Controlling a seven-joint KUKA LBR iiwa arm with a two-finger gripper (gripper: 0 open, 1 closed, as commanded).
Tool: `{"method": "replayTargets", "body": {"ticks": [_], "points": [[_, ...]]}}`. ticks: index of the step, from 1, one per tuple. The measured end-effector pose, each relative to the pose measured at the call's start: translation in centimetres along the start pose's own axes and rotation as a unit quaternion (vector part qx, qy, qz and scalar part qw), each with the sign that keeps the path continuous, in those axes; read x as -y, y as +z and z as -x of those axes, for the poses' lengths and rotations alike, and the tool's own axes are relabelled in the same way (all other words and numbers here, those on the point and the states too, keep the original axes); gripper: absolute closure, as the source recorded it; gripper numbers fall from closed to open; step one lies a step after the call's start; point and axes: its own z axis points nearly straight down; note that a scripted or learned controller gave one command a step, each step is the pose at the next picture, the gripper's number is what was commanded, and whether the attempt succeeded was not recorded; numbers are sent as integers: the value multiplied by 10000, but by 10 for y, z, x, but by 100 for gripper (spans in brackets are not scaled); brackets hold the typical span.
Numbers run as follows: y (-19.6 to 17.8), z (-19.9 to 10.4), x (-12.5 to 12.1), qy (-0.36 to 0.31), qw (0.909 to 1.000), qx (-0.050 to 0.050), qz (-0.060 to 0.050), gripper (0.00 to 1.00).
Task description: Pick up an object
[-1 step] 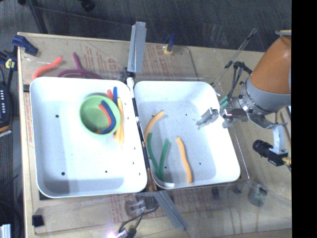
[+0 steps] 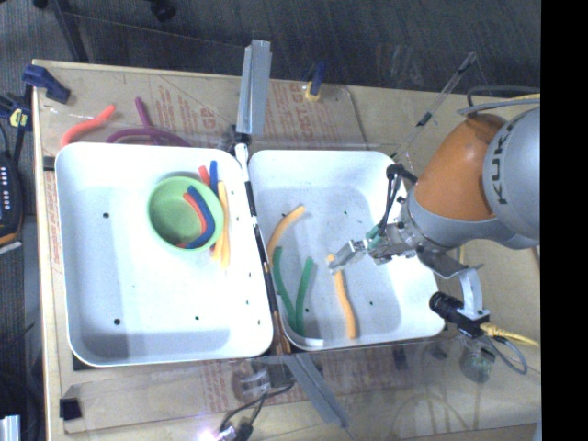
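Hovering over the right bin, gripper, fingers spread and bare, just above orange strip; green strips near the bin's left wall.

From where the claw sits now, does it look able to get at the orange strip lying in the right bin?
Probably yes. The claw hovers right above the orange strip's upper end, and nothing lies over it; the green strips lie apart to its left.
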Motion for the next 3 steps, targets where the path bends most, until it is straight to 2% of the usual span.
{"method": "replayTargets", "body": {"ticks": [1,2,3], "points": [[72,12,1,300,9996,0,13,0],[63,13,1,275,9996,8,-3,100],[-47,-35,-17,1300,9915,-3,16,100]]}}
